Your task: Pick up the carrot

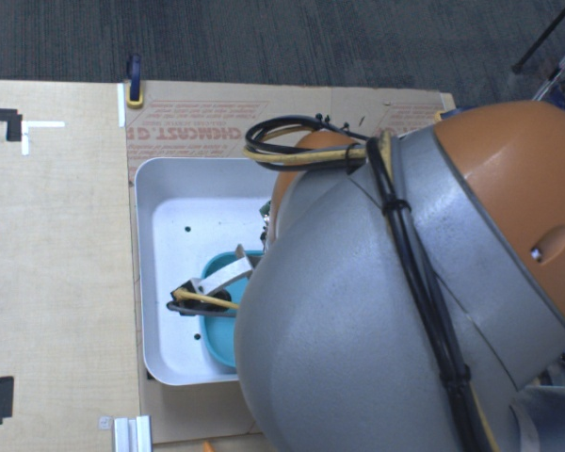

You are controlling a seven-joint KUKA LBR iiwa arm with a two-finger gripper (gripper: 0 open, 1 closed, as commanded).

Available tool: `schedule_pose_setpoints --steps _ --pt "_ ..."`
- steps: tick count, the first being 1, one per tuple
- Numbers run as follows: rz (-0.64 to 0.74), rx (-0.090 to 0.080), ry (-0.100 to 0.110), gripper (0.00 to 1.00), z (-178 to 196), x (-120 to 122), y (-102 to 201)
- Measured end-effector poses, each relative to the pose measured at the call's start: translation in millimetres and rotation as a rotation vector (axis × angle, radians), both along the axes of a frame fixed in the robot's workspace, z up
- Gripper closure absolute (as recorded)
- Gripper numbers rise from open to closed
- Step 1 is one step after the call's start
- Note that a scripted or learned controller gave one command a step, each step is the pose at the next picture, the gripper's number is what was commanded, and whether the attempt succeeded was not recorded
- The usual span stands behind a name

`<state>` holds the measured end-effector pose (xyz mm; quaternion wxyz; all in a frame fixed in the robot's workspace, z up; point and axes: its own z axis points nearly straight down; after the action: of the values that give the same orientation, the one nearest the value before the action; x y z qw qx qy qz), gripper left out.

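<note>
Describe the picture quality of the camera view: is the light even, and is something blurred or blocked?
Camera view: the light is soft and even, with no hard glare. The grey arm, close to the lens, looks huge and slightly soft, with a mild sheen on its orange band. It covers the right side of the white bin and part of the blue dish.

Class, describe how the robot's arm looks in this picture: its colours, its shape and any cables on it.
The arm is bulky and rounded, with a smooth grey casing. An orange section caps it at the upper right. A bundle of black cables runs down along the grey casing. A black and yellow cable loop is coiled at the arm's upper left edge.
</note>
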<state>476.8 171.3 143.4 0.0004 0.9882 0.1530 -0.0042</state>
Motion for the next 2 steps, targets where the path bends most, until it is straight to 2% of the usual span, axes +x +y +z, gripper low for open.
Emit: schedule_pose_setpoints --steps 1,2 --pt "0.355 0.010 -0.047 1.00 -40 13 -49" --pt "0.245 0.002 0.001 1.00 -1 11 8"
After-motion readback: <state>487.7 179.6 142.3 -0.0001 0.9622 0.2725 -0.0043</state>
